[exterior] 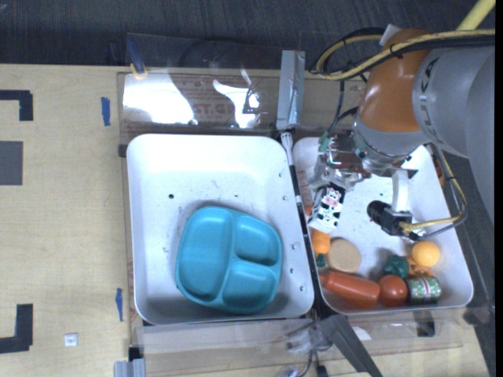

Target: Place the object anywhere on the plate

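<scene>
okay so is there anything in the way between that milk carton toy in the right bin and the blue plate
Only the bins' adjoining rims lie between the carton, at the right bin's left edge, and the blue plate in the left bin. Nothing else visible lies along that short path.

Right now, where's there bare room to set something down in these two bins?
Bare patches: the blue plate's three compartments, and the left bin's floor behind the plate. The right bin's near end is crowded with toy food, including the sausage and orange ball.
</scene>
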Tool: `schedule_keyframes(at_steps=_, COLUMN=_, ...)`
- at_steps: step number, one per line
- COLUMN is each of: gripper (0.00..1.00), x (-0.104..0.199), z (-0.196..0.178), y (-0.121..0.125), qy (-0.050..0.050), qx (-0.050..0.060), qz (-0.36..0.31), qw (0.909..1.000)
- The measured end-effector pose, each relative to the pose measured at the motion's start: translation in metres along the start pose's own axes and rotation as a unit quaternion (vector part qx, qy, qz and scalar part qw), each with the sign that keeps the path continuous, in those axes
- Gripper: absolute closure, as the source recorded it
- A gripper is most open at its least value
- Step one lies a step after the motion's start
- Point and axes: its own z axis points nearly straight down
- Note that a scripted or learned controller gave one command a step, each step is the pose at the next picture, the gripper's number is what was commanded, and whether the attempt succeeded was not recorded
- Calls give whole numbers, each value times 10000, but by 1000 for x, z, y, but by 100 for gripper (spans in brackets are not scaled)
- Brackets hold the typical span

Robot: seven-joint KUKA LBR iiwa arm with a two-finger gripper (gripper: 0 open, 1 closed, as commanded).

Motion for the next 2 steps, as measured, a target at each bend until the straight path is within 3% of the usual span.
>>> schedule_keyframes(at_steps=1, gripper=100, x=67, z=0, y=-13, qy=4, qx=11, qz=-2343, qw=9722)
schedule_keyframes(at_steps=2, gripper=100, x=140, z=39, y=-54, qy=8, qx=27, qz=-2565, qw=9665)
